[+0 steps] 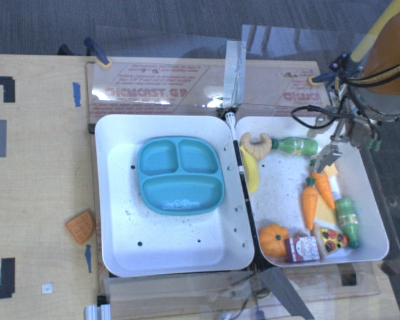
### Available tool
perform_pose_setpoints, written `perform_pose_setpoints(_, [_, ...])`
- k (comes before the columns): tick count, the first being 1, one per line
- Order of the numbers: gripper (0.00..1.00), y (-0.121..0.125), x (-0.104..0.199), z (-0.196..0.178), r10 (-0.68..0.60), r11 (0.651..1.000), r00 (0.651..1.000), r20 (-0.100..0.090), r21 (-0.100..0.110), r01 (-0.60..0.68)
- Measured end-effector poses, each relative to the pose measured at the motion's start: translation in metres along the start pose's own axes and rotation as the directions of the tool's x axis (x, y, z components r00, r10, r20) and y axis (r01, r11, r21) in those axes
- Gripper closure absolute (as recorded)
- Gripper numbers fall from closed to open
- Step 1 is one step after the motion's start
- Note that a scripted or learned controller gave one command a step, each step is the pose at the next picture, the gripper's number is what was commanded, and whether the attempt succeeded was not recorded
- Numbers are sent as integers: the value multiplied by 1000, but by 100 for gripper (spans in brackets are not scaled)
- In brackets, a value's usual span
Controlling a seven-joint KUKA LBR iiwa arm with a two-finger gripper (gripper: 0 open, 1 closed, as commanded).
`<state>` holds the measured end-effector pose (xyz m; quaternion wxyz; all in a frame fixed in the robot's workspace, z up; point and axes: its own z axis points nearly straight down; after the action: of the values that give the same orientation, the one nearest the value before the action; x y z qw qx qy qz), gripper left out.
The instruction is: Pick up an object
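Observation:
The right bin point(377, 199) holds several toy foods. A yellow banana point(251, 167) lies along its left wall, with a green bottle point(295, 145) beside it near the back. Two orange carrots point(309, 205) point(324, 189) lie in the middle over a yellow wedge point(328, 213). A second green bottle point(347, 222), a pizza slice point(331, 239), a red box point(303, 248) and an orange pumpkin point(275, 240) sit toward the front. My gripper point(327, 159) hangs at the back right of this bin, just above the carrot tops, open and holding nothing.
The left bin point(113, 245) contains a blue divided plate point(181, 176). A small orange waffle piece point(81, 226) lies on the bench left of the bins. Black cables point(313, 115) loop from the wrist over the right bin's back edge.

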<state>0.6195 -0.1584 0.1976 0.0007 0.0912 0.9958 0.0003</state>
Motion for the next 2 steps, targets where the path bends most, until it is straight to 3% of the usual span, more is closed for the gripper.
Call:
perform_pose_setpoints(1, [0,-28,4,100,54,999,998,9,1,-55])
perform_pose_setpoints(2, [0,-19,56,109,103,995,995,9,0,-103])
